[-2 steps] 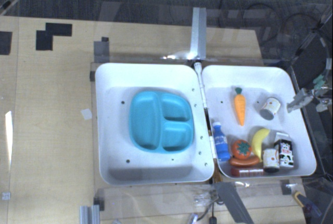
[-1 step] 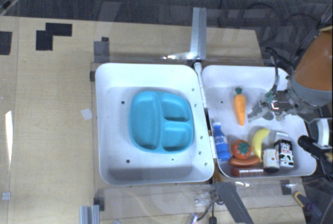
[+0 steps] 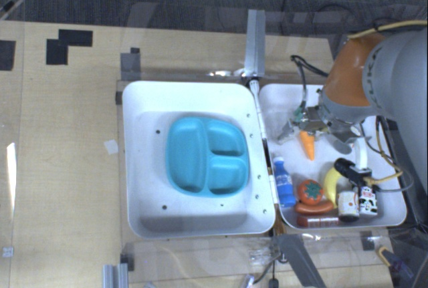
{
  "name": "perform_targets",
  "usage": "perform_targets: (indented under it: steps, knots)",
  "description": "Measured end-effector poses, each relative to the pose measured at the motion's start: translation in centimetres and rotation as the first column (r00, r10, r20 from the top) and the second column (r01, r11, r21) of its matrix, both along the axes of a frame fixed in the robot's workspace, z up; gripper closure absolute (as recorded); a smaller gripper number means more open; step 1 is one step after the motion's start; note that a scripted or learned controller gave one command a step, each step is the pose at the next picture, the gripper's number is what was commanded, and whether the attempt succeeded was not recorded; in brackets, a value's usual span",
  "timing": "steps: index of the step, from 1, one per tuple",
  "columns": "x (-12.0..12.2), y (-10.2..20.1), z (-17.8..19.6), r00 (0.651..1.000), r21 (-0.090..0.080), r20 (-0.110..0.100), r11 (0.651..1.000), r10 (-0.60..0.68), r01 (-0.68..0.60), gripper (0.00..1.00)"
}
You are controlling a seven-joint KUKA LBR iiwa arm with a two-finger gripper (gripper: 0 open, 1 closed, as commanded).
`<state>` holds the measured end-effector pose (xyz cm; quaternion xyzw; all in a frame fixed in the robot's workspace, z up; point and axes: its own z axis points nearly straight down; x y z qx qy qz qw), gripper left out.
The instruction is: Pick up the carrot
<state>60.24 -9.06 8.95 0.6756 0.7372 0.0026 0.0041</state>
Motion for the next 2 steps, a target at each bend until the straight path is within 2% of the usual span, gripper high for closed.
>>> perform_targets:
  steps: [1,2]
  knots:
    - [0.2,0.2,1.0,1.000,0.001,0.004,1.000,0.003,-0.003,1.00]
    - [4.5,7.8,11.0,0.994,0.001,-0.005,0.994,0.106,-0.106,1.00]
